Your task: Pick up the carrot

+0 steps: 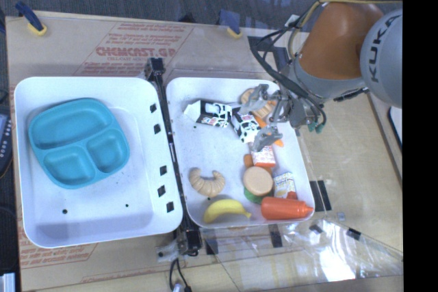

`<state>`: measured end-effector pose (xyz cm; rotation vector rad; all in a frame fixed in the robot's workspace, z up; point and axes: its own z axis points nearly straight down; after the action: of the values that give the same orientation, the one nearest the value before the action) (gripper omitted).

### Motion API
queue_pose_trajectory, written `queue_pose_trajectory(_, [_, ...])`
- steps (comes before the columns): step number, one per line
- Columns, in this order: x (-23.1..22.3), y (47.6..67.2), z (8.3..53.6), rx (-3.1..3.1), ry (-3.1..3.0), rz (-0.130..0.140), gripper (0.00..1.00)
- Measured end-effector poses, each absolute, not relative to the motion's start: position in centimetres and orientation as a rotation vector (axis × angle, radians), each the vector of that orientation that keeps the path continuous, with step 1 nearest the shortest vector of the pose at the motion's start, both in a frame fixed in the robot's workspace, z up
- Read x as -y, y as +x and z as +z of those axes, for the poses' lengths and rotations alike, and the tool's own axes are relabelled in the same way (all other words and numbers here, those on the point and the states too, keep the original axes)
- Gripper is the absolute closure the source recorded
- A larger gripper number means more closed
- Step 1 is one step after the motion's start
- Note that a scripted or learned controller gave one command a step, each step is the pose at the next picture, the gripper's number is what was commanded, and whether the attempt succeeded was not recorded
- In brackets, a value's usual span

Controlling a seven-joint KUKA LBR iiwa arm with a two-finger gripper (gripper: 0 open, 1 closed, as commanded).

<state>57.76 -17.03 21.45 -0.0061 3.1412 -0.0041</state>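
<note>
The carrot, an orange-red tapered piece, lies flat in the front right corner of the right bin, its tip pointing right. My gripper hovers over the back right part of that bin, well behind the carrot and apart from it. Its two grey fingers stand open, spread over a small black-and-white cow-patterned carton. Nothing is held between them.
Around the carrot lie a banana, a croissant, a round tan-and-green piece, an orange box and a small carton. A larger cow-patterned carton lies at the back. The left bin holds a blue divided plate.
</note>
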Motion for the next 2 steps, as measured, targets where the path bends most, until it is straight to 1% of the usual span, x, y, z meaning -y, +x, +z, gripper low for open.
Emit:
queue_pose_trajectory(1, [21.0, 59.4, 9.5, -3.065, -0.66, -0.004, 0.0])
queue_pose_trajectory(2, [20.7, 59.6, 10.6, -3.06, -0.671, -0.004, 1.0])
